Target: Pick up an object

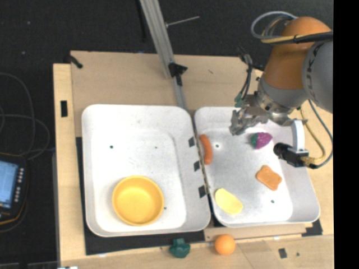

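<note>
My gripper (pixel 238 125) hangs over the back of the right bin (pixel 247 217), a little left of a purple and green toy (pixel 261 140). Nothing shows between its fingers. An orange sausage-shaped piece (pixel 206 149) lies against the bin's left wall. An orange block (pixel 268 177) rests toward the right side, and a pale yellow piece (pixel 228 201) lies near the front. In the left bin (pixel 95 122) a yellow bowl (pixel 138 200) sits at the front.
An orange ball (pixel 224 244) and a small green thing (pixel 179 249) lie on the bench in front of the bins. A metal pole (pixel 160 32) slants up from between the bins at the back.
</note>
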You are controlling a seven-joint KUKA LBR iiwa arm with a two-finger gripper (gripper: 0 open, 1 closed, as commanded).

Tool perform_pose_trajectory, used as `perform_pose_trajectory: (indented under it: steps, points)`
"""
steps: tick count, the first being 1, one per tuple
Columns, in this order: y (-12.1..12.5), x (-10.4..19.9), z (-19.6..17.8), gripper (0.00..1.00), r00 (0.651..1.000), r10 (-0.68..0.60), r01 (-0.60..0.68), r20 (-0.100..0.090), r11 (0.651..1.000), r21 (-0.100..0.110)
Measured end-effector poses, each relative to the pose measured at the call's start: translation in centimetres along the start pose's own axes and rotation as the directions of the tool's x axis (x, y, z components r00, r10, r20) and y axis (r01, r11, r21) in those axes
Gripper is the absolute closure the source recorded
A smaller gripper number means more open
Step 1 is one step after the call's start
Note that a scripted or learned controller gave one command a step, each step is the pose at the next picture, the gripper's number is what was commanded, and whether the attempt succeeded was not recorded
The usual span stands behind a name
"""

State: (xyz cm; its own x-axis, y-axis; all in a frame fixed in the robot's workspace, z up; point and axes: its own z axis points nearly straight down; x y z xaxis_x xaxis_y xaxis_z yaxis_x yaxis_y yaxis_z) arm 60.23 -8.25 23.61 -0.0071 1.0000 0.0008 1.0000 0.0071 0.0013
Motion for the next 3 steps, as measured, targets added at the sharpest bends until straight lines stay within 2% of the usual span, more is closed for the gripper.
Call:
perform_pose_trajectory:
  steps: [2, 3]
  points:
    - [-0.9, 9.5, 0.9, 1.00, 1.000, 0.001, -0.001, 0.000, 1.000, 0.001]
    - [-1.1, 14.9, -0.4, 1.00, 1.000, -0.001, 0.001, -0.002, 1.000, -0.001]
